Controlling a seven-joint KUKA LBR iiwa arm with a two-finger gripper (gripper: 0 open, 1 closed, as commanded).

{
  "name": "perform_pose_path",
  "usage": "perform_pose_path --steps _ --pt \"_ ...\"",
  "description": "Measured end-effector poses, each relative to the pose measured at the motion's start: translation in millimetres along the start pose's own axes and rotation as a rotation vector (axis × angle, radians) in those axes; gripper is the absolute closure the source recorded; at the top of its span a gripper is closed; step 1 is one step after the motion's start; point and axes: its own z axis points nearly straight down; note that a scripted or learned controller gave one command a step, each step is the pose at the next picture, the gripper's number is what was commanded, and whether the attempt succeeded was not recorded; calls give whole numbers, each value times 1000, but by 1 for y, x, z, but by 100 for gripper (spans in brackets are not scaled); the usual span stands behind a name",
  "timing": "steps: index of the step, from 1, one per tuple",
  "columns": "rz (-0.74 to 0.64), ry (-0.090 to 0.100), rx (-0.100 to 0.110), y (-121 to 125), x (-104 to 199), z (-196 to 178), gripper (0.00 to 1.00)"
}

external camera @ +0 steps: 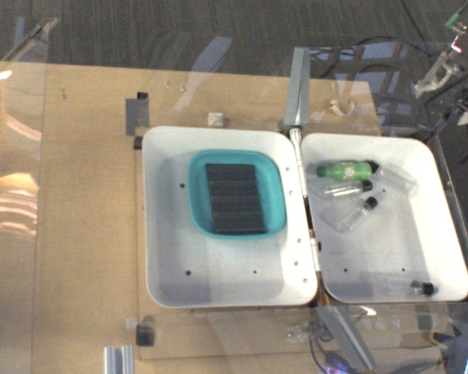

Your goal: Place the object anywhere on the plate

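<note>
Overhead view of my bench. The left bin (164,240) holds the teal plate (275,197), which carries a dark ribbed mat (235,199) at its middle. The right bin (425,232) holds the loose objects: a green bottle (345,170) lying on its side near the far wall, two clear vials (351,190) (357,213) with black caps just beside it, and a third vial (412,288) well apart at the near wall. Nothing rests on the plate, so I judge the pick not yet made. Whether my gripper is spread or pressed together I cannot tell.

Step in hand, as I judge it: take one object from the right bin. The bottle looks the surest choice, being opaque and the largest. I should close across its body, square to its long axis, since a round thing lying down will roll from a skewed pinch. The nearest vial lies close, so I should descend on the far side with care. Release low, over the mat.
</note>
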Motion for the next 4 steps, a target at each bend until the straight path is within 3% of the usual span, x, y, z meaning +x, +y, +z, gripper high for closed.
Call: perform_pose_path --steps 1,3,4 --pt "64 0 0 -11 -13 -81 0" --pt "315 0 2 -4 -11 -81 0" --pt "444 -1 3 -21 -30 -81 0"
